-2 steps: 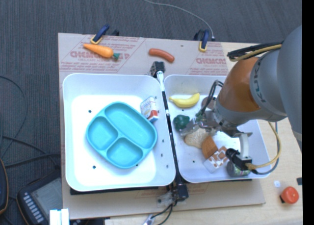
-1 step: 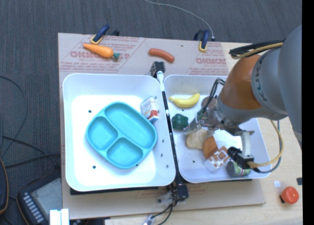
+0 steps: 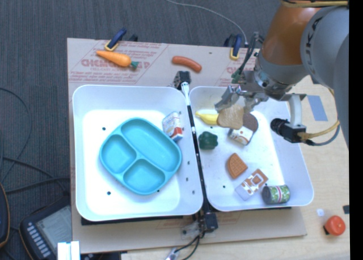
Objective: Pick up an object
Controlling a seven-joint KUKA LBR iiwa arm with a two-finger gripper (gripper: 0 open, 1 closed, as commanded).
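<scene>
My gripper (image 3: 236,105) hangs over the back of the right bin (image 3: 295,162), reaching in from the right. A tan bread slice (image 3: 230,118) sits between its fingers, and the gripper is shut on it. The slice overlaps a dark brown piece (image 3: 250,122) and a small white and brown item (image 3: 241,135) below it. A yellow banana (image 3: 207,117) lies just left of the slice. Further forward in the right bin are a green vegetable (image 3: 208,140), an orange cookie (image 3: 236,165), a small box (image 3: 251,183) and a can (image 3: 276,194).
The left bin (image 3: 91,196) holds a blue divided plate (image 3: 140,155) and a small carton (image 3: 173,126) by the divider. A carrot (image 3: 115,58) and a sausage (image 3: 186,63) lie on the board behind the bins. An orange cap (image 3: 334,226) lies at the front right.
</scene>
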